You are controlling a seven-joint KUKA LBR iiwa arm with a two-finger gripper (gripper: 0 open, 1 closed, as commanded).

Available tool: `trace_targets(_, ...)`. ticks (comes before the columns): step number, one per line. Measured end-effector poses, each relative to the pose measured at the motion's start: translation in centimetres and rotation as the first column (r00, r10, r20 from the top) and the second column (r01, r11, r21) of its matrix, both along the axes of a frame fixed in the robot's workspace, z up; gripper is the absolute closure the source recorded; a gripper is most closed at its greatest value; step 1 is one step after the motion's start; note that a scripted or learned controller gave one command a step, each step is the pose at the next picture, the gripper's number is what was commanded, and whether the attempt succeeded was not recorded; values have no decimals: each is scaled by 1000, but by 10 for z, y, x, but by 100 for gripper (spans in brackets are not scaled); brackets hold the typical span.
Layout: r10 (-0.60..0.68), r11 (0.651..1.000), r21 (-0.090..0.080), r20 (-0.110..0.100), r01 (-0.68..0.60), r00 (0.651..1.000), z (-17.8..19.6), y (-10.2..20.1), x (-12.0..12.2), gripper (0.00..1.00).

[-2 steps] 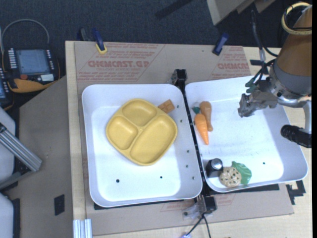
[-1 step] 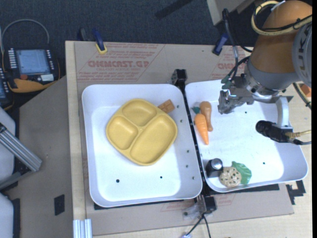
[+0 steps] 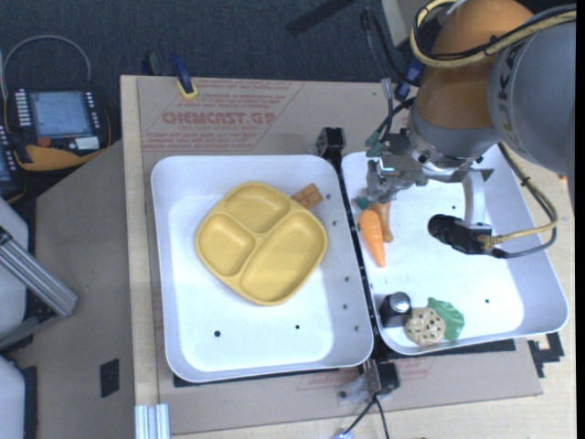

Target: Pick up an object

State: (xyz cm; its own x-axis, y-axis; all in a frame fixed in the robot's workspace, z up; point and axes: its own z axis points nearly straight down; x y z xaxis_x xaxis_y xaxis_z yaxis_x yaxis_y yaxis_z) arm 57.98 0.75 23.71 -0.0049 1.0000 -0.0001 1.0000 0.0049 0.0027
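The grey arm with its broad orange band reaches in from the right and ends in a two-finger gripper (image 3: 377, 193) hanging over the left edge of the right-hand shallow white plastic bin (image 3: 539, 305). Cables and metal fittings crowd the wrist, and I cannot tell how the jaws stand.

Just below the gripper lies a smooth orange plastic toy carrot (image 3: 372, 234), tapered to a point that aims toward the bin's front edge; its stem end sits right under the gripper, and whether they touch is unclear. The carrot runs along the bin's left wall, close to the rim.

In the same bin's front left corner sits a small round black-and-silver object (image 3: 395, 307), and just beside it a pale, speckled, cookie-like disc (image 3: 423, 326) lies against a crinkled green leaf-shaped piece (image 3: 449, 315). The middle and right of this bin's floor are bare, glossy white.

The left-hand white bin (image 3: 183, 337) carries a matte yellow plastic divided plate (image 3: 262, 242) with three rounded compartments, set near the centre and turned at an angle. A small tan wooden block (image 3: 307, 196) peeks out at the plate's back right edge, touching it. Open floor rings the plate, widest along the front.

Both bins rest on a brown cardboard-covered counter (image 3: 228, 117) with red printed lettering near its back edge.
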Motion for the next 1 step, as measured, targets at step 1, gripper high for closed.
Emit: trace_targets(1,0,1000,0,1,0,1000,-4,54,23,100)
